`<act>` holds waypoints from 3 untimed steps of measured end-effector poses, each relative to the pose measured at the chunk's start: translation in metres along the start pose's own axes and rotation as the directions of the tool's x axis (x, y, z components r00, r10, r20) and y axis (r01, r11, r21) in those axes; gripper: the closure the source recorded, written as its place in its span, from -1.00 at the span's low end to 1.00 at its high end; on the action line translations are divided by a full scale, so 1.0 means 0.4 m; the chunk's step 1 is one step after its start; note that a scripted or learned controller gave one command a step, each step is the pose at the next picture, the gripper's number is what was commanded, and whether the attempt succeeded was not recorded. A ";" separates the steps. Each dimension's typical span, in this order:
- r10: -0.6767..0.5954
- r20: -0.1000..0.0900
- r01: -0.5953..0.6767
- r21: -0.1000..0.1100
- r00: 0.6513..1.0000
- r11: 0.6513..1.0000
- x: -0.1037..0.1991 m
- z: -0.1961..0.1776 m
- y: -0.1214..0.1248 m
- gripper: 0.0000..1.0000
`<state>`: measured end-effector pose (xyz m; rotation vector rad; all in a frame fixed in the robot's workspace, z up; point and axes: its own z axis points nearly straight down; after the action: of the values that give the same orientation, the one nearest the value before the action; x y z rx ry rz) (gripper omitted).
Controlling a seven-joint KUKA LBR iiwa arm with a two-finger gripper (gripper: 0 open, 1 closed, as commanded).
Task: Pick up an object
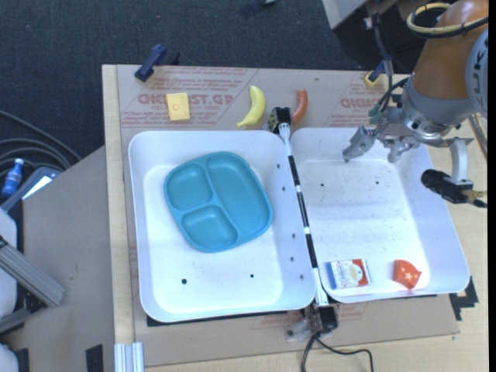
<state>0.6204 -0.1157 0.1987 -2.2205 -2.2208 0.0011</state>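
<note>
Camera view: the bench (124, 208) carries two shallow white bins side by side. The left bin (151, 231) holds a blue divided plate (218, 200) with three compartments, lying flat towards the bin's upper half and turned a little askew. The right bin (434, 239) has two small things near its lower edge: a white and blue carton (346, 273) with a red patch on its face, lying flat close to the lower left corner, and just to its right, apart from it, a small red piece with a yellow star (407, 273).

The arm enters from the upper right, its orange band (457, 33) high above the wrist. The gripper (377, 150) hangs over the upper part of the right bin, well apart from both the carton and the red piece. Its two grey fingers (356, 143) stand spread, with bare bin floor showing between them and nothing held.

Beyond the bins, on the cardboard along the bench's far side, lie a yellow banana (252, 107), an orange sausage-shaped toy (299, 105), a small yellow square block (177, 107) and a dark blue clip (150, 63) at the far left corner
</note>
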 end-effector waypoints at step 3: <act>0.000 0.002 0.000 -0.003 1.000 1.000 -0.113 0.258 0.080 -1.00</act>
<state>0.6522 -0.1609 0.0952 -2.2227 -2.2230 -0.0003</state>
